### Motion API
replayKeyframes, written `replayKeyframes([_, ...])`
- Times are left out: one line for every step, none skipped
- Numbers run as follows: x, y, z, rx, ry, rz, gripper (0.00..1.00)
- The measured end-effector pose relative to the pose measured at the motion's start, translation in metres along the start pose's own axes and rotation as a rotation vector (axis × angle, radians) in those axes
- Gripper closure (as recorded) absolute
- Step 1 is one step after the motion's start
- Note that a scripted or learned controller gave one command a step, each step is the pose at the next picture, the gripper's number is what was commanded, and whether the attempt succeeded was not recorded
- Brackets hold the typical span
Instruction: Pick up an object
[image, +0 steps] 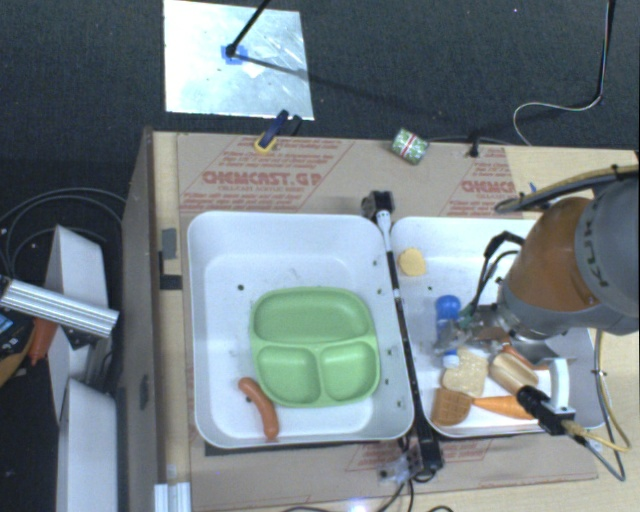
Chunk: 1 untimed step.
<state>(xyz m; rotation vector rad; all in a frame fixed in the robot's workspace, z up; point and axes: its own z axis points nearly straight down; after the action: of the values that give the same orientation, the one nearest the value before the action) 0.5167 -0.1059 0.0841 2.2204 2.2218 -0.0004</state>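
Claw (462, 335) just above bread slice (464, 377)

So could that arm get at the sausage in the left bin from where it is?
Probably yes. The sausage lies in the open beside the green tray, nothing covering it, though the arm is over the right bin and must cross over.

We see a brown cardboard sheet (300, 165) with red lettering covering the desk | a small green-and-white can (409, 145) lying near its far edge | a yellow-and-black clip (272, 133) at the far-left part | beyond the desk, a shiny foil sheet (240, 60) on dark carpet (450, 50)
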Motion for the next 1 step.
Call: replayKeyframes([0.0130,0.0719,-0.0006,-0.002,0.000,-0.003,0.00])
